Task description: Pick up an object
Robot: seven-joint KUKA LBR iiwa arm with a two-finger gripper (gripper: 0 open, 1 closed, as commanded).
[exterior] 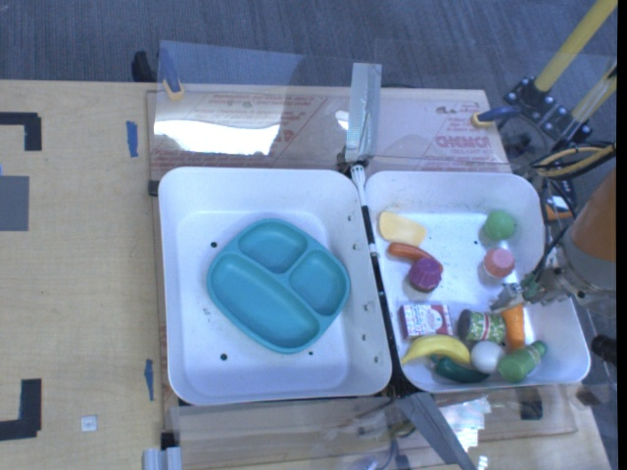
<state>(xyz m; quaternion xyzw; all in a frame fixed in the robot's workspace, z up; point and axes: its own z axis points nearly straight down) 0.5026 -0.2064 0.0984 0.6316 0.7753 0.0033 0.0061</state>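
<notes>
The right bin (446, 235) holds several toy foods. A yellow wedge (402, 228) and an orange sausage (409, 253) lie at its far left, with a purple piece (425, 275) just below them. A green ball (499, 225) and a pink bottle (499, 262) sit towards the right wall. Near the front lie a red-and-white carton (424, 319), a banana (435, 349), a green can (484, 326), a white egg (484, 357), an orange carrot (516, 325) and a green pear (518, 361). My gripper (526, 290) hangs low by the right wall, just above the carrot's top end.
The left bin (186, 351) carries a teal divided plate (278, 284). A clear panel (235, 116) stands behind the bins. The arm (593, 238) comes in over the right bin's right rim, with cables and yellow rods (578, 37) behind it.
</notes>
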